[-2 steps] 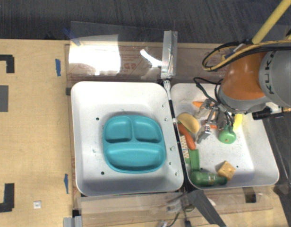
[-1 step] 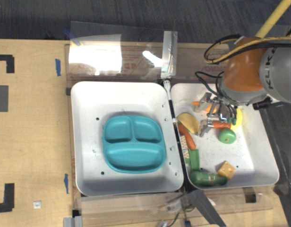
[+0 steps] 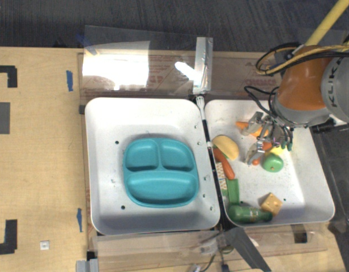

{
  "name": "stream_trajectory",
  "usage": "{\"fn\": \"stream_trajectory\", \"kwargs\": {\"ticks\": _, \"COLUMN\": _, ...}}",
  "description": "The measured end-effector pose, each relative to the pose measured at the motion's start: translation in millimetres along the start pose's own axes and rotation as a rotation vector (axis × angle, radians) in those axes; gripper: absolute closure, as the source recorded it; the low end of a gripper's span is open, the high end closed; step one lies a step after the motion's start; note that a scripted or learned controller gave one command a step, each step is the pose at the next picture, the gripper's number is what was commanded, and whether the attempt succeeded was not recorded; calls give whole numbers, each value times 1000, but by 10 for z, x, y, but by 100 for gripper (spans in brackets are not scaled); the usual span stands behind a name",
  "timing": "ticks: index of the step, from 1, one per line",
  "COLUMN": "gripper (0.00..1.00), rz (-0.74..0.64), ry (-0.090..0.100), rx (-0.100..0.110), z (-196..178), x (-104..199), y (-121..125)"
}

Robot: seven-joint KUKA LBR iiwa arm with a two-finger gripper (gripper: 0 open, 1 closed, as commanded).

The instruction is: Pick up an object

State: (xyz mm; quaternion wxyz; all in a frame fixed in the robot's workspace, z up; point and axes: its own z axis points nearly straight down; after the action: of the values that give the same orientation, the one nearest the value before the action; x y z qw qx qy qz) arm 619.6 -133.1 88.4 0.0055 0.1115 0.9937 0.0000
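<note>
My gripper [image 3: 264, 141] hangs low over the middle of the right bin [image 3: 310, 200], below the orange wrist band. Right beside it lie a green apple [image 3: 273, 164], a small orange piece [image 3: 267, 147] and a yellow bit [image 3: 288, 147]. Another orange piece [image 3: 244, 126] lies just behind it to the left. A yellow lemon-like fruit [image 3: 226, 148] rests near the bin's left wall, apart from the gripper. Whether anything is held is hidden by the wrist.
Along the right bin's left wall lie an orange carrot [image 3: 225, 167], a green cucumber [image 3: 234, 191] and a green bottle [image 3: 248, 213]; a tan block [image 3: 271, 203] sits near the front. The left bin [image 3: 101, 123] holds a teal divided tray [image 3: 161, 170].
</note>
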Motion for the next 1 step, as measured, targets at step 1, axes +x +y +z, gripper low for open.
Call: {"fn": "stream_trajectory", "kwargs": {"ticks": 1, "gripper": 0, "rz": -61, "ry": 2, "rx": 0, "z": -4, "x": 120, "y": -152}}
